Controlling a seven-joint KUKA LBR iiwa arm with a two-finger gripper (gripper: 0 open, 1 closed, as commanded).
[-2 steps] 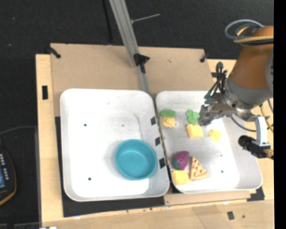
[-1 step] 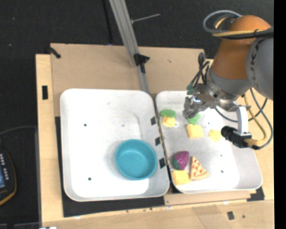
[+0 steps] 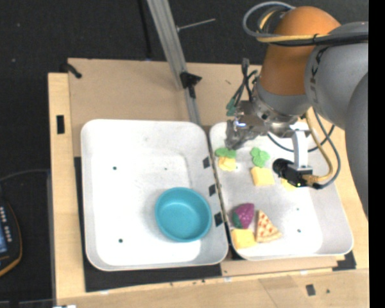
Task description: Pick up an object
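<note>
On the tabletop [image 3: 128, 85] sat two shallow white bins, side by side. The left bin [image 3: 128, 146] held a teal bowl [image 3: 181, 213] near its front right corner, upright and well apart from everything else. The right bin [image 3: 321, 226] carried the toy food, likely gathered there as the pool to pick from: a yellow piece with a green top [image 3: 226, 160] close to the dividing edge, a second yellow block with green leaves [image 3: 261, 170] just beside it, and nearer the front a purple berry-like piece [image 3: 243, 215] touching a yellow block [image 3: 242, 238] and a pizza slice [image 3: 267, 226]. The hand [image 3: 239, 131] hung over the back left of that bin, directly above the first green-topped piece, which seemed the intended target. How far open it was I cannot tell, and nothing showed within its grasp.
</note>
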